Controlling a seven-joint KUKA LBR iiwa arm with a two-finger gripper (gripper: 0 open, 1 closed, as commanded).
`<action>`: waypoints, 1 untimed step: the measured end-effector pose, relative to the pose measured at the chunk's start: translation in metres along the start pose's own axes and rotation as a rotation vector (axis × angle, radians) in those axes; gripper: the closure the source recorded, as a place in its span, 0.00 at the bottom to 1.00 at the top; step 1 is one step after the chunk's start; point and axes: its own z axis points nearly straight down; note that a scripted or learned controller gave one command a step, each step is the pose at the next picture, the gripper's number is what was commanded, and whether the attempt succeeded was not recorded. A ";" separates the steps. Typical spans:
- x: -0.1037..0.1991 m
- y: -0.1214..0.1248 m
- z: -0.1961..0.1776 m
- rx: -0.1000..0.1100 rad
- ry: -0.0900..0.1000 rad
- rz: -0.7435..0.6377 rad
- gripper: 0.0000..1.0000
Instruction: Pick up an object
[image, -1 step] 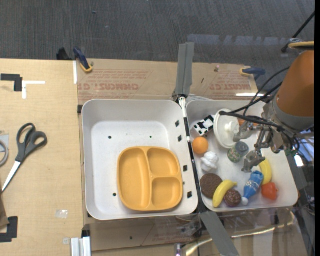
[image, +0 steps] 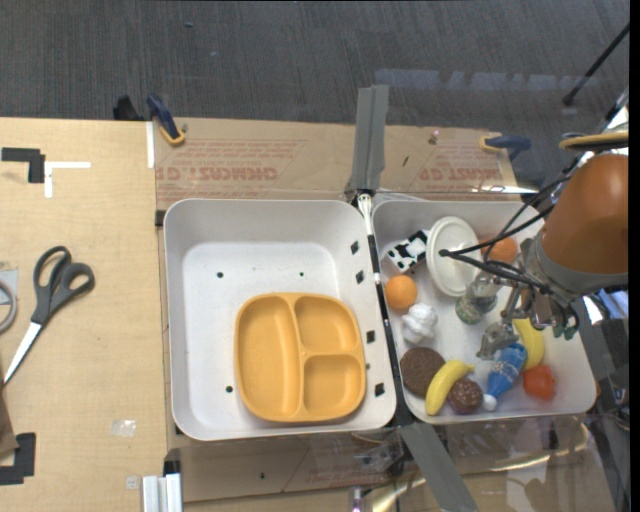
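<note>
The right bin (image: 575, 405) holds several small things: a white bowl (image: 452, 250), a black-and-white toy (image: 405, 253), an orange ball (image: 401, 291), a white lump (image: 420, 320), a brown disc (image: 422, 368), a yellow banana (image: 446, 385), a dark round piece (image: 466, 396), a blue bottle (image: 505, 372) and a red ball (image: 539, 382). My gripper (image: 500, 335) hangs low over the bin's right half, just above the blue bottle and beside a second yellow piece (image: 531, 342). The arm's orange band (image: 600, 215) hides what lies behind it.
The left bin (image: 190, 260) carries a yellow divided plate (image: 300, 355). Scissors (image: 50, 290) lie on the wooden bench at far left. Cardboard (image: 260, 165) lies behind the bins, with a grey post (image: 370, 140) between them.
</note>
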 end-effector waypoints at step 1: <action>0.007 -0.017 0.006 0.001 -0.031 0.010 0.00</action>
